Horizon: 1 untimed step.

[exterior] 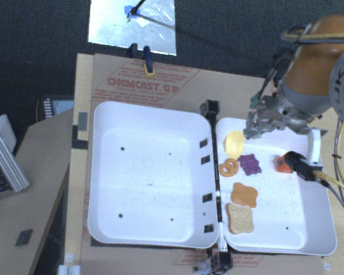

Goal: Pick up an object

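Right bin (317, 229) holds all the items, clustered toward its left half. Pale yellow rounded piece (234, 143), lemon-like, smooth, sits near the bin's upper left, close to the divider. Just below it a small orange-brown ring (229, 166), pretzel or donut shape, touching or nearly touching the yellow piece. Right of the ring, a purple lumpy item (250, 164), looks like a grape bunch. Below these, an orange-tan flat slab (244, 195), then a beige toast-like slice (240, 219) with speckled surface, edges close together. Red-orange small object (283, 165) further right, partly hidden by a black part beside it. Gripper (252, 131) hangs above the bin's upper area, just right of the yellow piece; cannot tell its grip state, nothing visibly held. Left bin (150, 174) sits beside it.
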{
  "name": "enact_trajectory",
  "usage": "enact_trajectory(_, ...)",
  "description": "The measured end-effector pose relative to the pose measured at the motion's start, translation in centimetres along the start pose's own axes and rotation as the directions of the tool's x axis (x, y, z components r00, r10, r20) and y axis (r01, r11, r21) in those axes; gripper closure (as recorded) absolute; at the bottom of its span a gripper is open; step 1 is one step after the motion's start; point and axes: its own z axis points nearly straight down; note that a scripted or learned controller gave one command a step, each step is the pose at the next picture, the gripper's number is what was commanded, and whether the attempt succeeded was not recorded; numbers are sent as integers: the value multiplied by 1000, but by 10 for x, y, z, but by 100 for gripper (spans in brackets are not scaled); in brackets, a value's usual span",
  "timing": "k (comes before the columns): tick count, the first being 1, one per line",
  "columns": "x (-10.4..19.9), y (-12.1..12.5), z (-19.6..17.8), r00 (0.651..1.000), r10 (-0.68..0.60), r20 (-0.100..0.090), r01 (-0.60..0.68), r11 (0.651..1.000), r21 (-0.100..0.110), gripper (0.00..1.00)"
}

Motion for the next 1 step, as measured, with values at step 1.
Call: enact_trajectory(1, 106, -37, -43, 1000, -6, -2, 6, 1000, 2, 100)
